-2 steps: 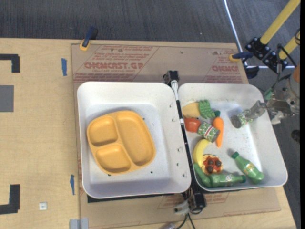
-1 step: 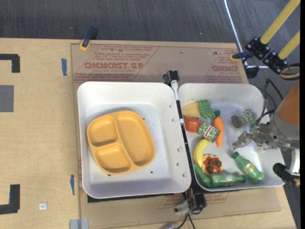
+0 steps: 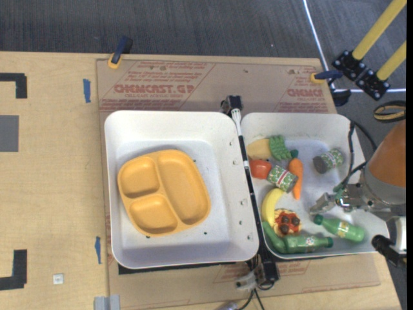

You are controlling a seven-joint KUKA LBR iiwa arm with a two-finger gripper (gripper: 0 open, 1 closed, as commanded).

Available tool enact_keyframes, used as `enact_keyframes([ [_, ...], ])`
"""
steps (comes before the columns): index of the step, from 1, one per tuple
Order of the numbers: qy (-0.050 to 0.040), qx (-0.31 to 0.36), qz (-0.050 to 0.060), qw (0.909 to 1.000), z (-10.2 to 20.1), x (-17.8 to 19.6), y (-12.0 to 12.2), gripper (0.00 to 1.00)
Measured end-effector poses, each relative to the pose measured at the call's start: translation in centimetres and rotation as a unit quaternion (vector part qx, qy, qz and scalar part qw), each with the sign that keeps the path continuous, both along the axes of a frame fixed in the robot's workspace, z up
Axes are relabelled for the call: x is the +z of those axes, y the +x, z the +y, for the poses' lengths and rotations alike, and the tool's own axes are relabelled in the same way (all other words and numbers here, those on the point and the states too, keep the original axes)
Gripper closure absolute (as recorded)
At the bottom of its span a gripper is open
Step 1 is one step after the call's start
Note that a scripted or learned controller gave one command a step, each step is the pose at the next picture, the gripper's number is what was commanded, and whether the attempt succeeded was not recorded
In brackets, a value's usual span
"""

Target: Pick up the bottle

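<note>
Where bench [image 3: 51, 173] ends, dark carpet [image 3: 193, 11] begins; hand [image 3: 326, 202] open above bottle [image 3: 340, 228], right bin [image 3: 303, 123].

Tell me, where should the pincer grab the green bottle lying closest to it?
Probably around the middle of the green bottle, coming straight down from above. It lies flat on its side in the right bin, so its round body is the widest, easiest part. The pincer hangs just above-left of it, and the bottle's long sides look free.
</note>
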State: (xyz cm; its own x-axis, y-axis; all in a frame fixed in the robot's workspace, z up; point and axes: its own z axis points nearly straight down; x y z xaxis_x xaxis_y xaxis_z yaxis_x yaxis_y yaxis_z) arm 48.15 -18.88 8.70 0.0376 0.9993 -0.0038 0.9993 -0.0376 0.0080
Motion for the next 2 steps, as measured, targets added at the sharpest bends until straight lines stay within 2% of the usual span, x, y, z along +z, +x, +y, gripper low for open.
enact_keyframes([
  [1, 0.0007, 0.138, 0.003, 0.9904, -2.0, 13.7, -0.1, 0.0],
  [2, 0.0015, 0.199, 0.004, 0.98, 1.8, 6.2, 0.9, 0.0],
])
